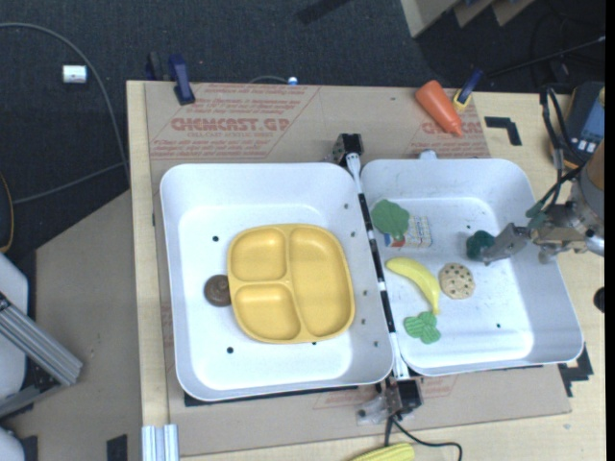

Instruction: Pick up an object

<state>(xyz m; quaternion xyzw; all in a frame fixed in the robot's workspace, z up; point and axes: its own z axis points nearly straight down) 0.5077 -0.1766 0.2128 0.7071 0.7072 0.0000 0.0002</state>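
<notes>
Two white bins (183,257) on a tan bench (231,118) printed with red lettering. Yellow divided plate (288,281); brown disc (217,290) beside it. Yellow banana (415,277), tan cookie (456,279) speckled with dark chips, green broccoli (390,218), small green leafy piece (422,327), dark green object (479,246). Orange carrot (439,108) on the bench.

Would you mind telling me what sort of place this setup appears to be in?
Probably a robotics lab bench: two white bins on a cardboard-covered table, toy food like a banana and cookie, and an end effector reaching in.
</notes>
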